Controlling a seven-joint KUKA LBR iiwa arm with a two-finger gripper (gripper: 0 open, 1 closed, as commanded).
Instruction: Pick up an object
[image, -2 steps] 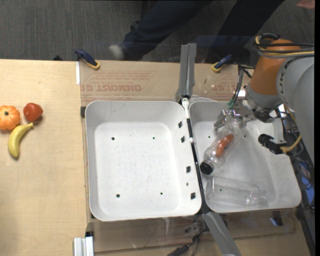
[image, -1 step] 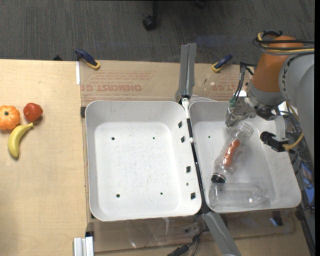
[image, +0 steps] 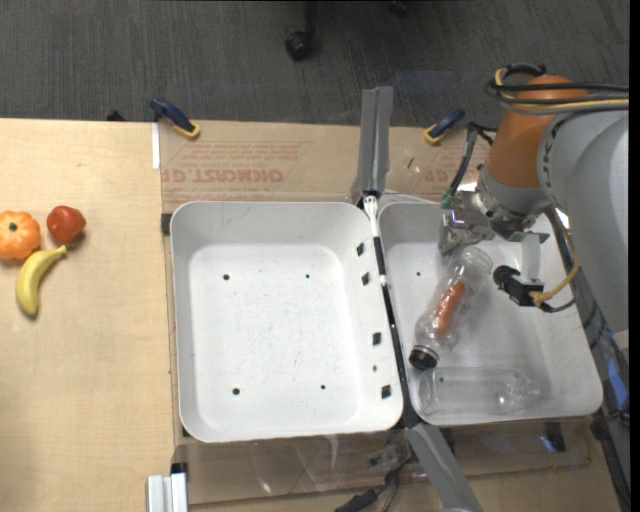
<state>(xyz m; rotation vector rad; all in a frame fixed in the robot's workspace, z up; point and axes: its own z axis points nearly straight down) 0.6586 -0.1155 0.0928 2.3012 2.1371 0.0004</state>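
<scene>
We see the jaws (image: 470, 235) hanging over the far part of the right bin (image: 570, 400), just above the base end of a clear bottle (image: 447, 308). Whether they are wide, narrow or touching the bottle, we cannot tell; the wrist hides them.

The bottle lies on its side in the right bin, near that bin's left wall. Its long axis runs at a slant: the base points up toward the jaws, the dark cap (image: 424, 357) points down and to the left, toward the near edge. An orange-red patch shows through its middle; we cannot read any label on it. A second clear bottle (image: 490, 388) lies flat along the near wall of the same bin, its axis roughly left to right.

The left bin (image: 185, 330) sits beside it. Behind the bins lies cardboard (image: 235, 165) with red print, upside down to us and too faint to read surely. On the table (image: 90, 400) at left rest a banana (image: 34, 280), an orange (image: 17, 236) and a red fruit (image: 66, 224).
</scene>
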